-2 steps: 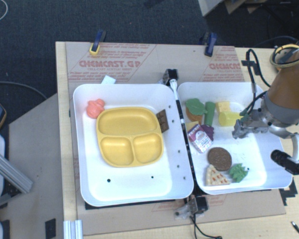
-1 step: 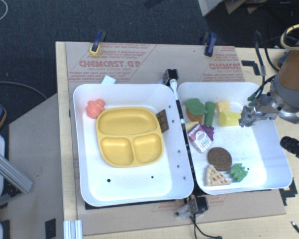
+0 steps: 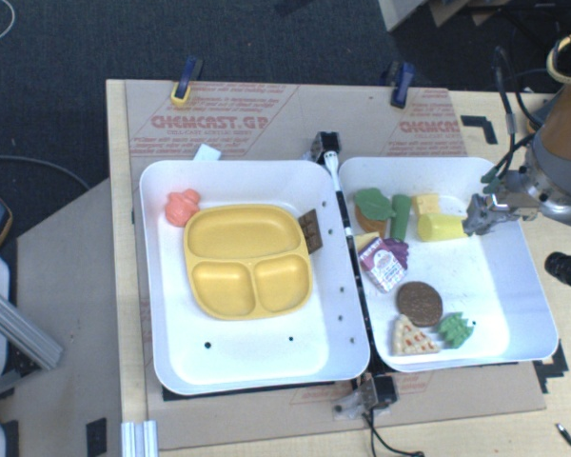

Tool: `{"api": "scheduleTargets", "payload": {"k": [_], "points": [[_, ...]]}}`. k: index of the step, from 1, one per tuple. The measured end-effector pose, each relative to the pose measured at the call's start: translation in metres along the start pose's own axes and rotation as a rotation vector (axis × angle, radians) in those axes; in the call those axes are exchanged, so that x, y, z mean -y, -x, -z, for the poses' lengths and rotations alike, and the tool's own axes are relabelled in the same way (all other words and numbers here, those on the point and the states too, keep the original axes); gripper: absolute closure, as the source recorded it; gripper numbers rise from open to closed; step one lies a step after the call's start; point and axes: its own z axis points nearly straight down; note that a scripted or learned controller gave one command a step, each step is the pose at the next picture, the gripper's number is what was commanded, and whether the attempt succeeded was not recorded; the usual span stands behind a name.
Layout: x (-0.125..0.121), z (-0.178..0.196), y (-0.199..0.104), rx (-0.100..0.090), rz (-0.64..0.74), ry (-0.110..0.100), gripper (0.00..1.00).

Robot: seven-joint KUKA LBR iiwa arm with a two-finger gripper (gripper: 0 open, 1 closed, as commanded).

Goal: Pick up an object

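Observation:
My gripper (image 3: 480,217) hangs low over the right bin (image 3: 514,284), at its upper right part. Its tip sits just right of a yellow block (image 3: 440,227), close to or touching the block's end. A paler yellow piece (image 3: 426,204) lies just behind that block. Left of them are a green leafy toy (image 3: 370,201) and a green cylinder (image 3: 400,216). Lower in the same bin lie a purple-and-white packet (image 3: 385,263), a brown round cookie (image 3: 420,303), a pizza slice (image 3: 414,337) and a small broccoli (image 3: 455,328).
The left bin (image 3: 171,331) holds a yellow divided plate (image 3: 249,258), a pink-orange toy (image 3: 182,207) at its upper left and a brown chocolate piece (image 3: 310,231) by the plate's right edge. The arm's grey wrist (image 3: 552,174) reaches in over the right bin's rim.

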Motion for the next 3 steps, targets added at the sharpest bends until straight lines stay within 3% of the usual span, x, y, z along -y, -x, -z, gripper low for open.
{"api": "scheduleTargets", "payload": {"k": [2, 3], "points": [[-0.036, -0.011, -0.102, -0.002, 0.004, -0.002, 1.0], [-0.071, 0.002, -0.147, -0.003, 0.004, 0.0, 1.0]]}}
